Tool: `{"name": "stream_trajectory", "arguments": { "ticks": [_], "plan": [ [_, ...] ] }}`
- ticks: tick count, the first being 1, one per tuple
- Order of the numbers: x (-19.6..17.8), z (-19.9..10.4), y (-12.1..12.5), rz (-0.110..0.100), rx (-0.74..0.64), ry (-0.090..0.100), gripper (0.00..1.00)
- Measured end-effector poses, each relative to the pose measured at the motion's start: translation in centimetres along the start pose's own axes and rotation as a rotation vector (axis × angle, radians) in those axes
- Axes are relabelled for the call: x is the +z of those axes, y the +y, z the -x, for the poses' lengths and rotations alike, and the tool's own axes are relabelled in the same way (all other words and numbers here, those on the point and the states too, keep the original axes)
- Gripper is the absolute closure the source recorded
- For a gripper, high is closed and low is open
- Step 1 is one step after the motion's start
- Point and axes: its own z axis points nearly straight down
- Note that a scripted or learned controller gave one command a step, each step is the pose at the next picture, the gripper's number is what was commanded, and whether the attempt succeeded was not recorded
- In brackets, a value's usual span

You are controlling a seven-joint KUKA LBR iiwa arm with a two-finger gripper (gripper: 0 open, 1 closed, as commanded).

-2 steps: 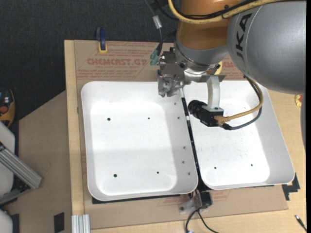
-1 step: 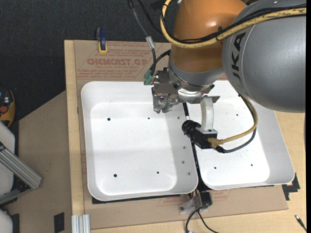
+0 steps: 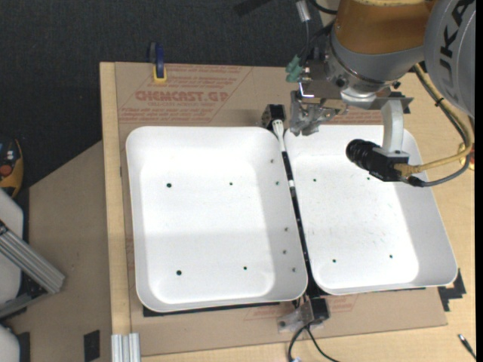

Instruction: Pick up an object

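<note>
The gripper (image 3: 306, 118) hangs at the 11 o'clock corner of the right bin (image 3: 423, 274), just over the bin's far rim and close to the seam where the two bins meet. Its tip is a tangle of grey metal seen from above, under the bulk of the wrist, so I cannot tell whether it is open or closed, and I cannot make out anything held in it. I also cannot tell which thing is meant for picking or how it lies relative to the gripper; the floors of both bins show a few small dark dots. The arm (image 3: 377, 21) comes in from 1 o'clock, its orange band over the grey wrist. From the wrist a white bracket (image 3: 392, 127) drops toward 4 o'clock and carries a black cylinder (image 3: 371, 159) that hovers over the far part of the right bin, with a brass-coloured cable (image 3: 445, 163) leading off to 3 o'clock. The left bin (image 3: 143, 225) lies at 9 o'clock of the gripper. A black clip (image 3: 272, 115) sits at the far end of the seam, just beside the gripper at its 9 o'clock. Both bins rest on a brown board (image 3: 189, 89) printed with red letters, with a blue and yellow clamp (image 3: 157, 62) at its 11 o'clock edge.
</note>
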Motion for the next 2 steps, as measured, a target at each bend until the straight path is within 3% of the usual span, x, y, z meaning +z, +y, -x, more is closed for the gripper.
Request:
{"name": "stream_trajectory", "arguments": {
  "ticks": [1,2],
  "plan": [
    [8.8,-3.0,1.2,-0.019,-0.01,0.001,1.0],
    [4.8,-4.2,-0.1,-0.006,-0.01,0.003,1.0]
  ]
}}
